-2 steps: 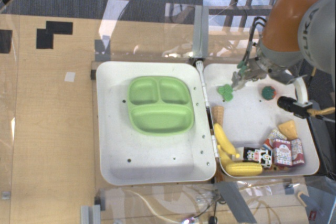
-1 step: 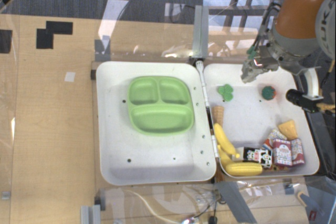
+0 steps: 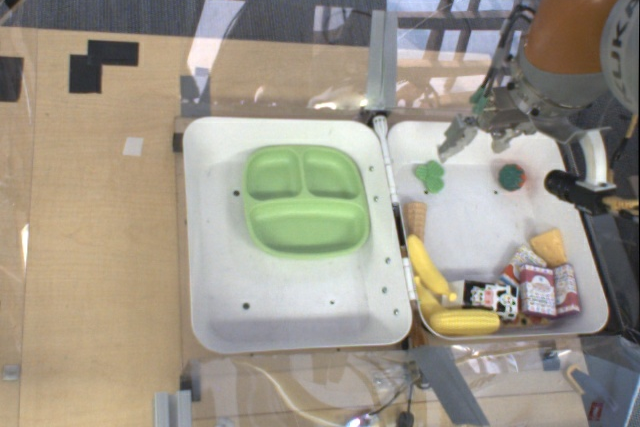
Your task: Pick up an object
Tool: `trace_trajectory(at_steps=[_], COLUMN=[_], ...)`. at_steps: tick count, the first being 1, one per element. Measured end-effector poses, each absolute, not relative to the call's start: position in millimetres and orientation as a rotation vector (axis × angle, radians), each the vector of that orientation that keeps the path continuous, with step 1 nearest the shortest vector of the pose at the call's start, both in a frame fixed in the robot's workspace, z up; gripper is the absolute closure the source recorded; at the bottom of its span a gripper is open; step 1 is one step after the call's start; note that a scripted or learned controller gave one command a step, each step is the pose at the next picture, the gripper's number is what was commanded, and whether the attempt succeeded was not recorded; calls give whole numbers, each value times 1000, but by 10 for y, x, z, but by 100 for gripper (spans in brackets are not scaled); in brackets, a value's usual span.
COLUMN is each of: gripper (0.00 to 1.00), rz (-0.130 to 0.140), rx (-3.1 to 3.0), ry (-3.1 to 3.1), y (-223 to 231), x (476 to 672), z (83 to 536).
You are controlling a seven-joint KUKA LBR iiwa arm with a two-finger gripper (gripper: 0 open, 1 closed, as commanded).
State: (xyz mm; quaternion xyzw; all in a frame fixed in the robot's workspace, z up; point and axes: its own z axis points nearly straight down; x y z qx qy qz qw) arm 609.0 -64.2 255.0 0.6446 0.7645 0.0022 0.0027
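My gripper hangs over the far part of the right bin, its fingers spread apart with nothing between them. The objects lie below me in that bin: a green broccoli piece just beneath my fingertips, a small green round thing to its right, and bananas with cartons near the front. The green divided plate sits in the left bin.
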Motion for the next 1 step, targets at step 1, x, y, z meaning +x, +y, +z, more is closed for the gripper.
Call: trace_trajectory(at_steps=[1], gripper=[0], rz=[4], rx=[1932], ry=[2472], y=[-882], x=[6697], z=[1903])
